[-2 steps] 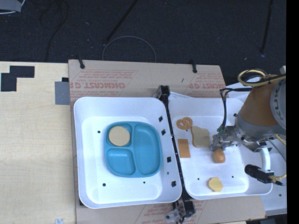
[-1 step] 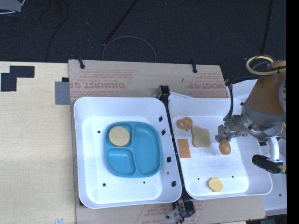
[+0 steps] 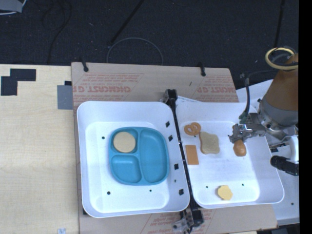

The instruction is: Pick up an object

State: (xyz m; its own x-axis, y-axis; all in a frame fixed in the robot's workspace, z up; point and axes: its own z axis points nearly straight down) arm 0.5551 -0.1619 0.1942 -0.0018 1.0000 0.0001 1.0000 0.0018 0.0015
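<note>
Hovering over the right bin (image 3: 273,189), the fingers (image 3: 238,139) grip a brown food piece (image 3: 239,148); cardboard lettering unreadable.

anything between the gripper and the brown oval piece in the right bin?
Nothing visible. The gripper sits directly over the small brown oval piece near the right white bin's right side. The tan slice, pretzel and orange slab lie further left.

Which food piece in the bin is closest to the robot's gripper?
The small brown oval piece in the right bin. It sits right under the gripper, while the pretzel, bread slice, orange cracker and yellow piece lie farther left or lower.
</note>
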